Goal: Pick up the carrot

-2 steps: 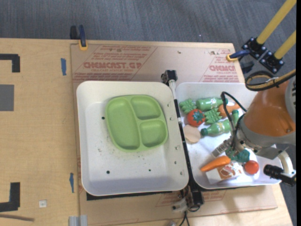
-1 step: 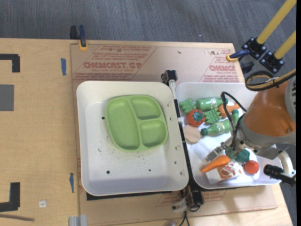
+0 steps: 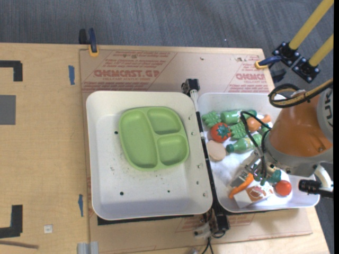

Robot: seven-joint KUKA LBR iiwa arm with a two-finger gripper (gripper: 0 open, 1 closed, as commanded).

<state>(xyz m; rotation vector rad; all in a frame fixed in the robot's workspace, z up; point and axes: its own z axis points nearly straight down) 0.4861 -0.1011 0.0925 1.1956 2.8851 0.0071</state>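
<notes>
While the arm leans in over the right bin, its claw sits just above the carrot; grip state unclear. Toys crowd around it.

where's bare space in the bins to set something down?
Left bin: bare white floor rings the green divided plate, widest along the front edge and left wall. Right bin: crowded. Toy vegetables fill the back, the gripper hangs over the carrot near the front, leaving a small bare patch around the front-left of centre.

Cardboard-topped bench, two white bins side by side
</notes>
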